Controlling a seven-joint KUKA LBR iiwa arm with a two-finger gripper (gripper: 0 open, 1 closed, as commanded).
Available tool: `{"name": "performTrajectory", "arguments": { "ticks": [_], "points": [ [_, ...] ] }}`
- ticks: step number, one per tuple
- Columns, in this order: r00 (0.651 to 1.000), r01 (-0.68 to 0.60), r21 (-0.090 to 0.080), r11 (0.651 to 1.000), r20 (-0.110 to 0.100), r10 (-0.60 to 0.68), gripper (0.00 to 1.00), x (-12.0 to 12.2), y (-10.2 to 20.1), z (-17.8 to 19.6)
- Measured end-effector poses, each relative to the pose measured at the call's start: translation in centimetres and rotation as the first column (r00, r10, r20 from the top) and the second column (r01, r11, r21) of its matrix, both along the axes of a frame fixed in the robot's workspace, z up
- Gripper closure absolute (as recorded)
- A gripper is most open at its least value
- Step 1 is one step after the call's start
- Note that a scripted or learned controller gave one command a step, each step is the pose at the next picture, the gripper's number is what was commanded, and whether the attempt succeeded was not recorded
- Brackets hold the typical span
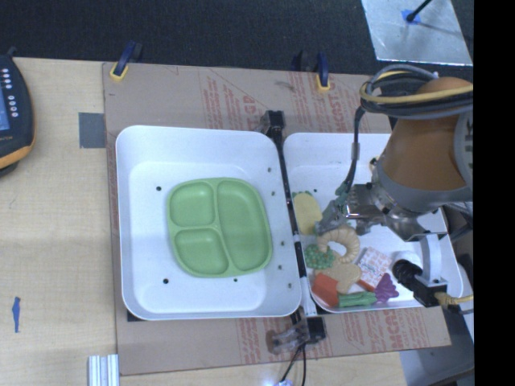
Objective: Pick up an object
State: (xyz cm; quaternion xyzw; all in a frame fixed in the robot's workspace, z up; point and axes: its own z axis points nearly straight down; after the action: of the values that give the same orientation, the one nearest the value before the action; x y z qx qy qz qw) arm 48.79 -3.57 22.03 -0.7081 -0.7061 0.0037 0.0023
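Note:
The right bin (322, 147) holds a heap of small items at its near end. A pale yellow piece (306, 209) lies by the bin's left wall. Nearer the front are a tan curved piece (344, 244), a green leafy piece (318, 256), a red piece (325, 286), a green stick (356, 299), a purple piece (387, 287) and a pink-and-white packet (372, 260). My gripper (344, 213) hangs low over the heap, just above the tan curved piece and to the right of the yellow one. The arm's orange band (422, 147) hides the bin's right part.
The left bin (137, 215) bears a green three-part plate (219, 227) at its middle. A black divider clip (274, 121) sits between the bins at the far side. A handheld pendant (12, 111) lies at the bench's left edge.

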Motion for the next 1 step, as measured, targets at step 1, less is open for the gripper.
{"name": "performTrajectory", "arguments": {
  "ticks": [1],
  "points": [
    [1.000, -0.006, 0.000, 1.000, 0.011, 0.006, 1.00, 7.11, -2.39, -0.17]
  ]
}}
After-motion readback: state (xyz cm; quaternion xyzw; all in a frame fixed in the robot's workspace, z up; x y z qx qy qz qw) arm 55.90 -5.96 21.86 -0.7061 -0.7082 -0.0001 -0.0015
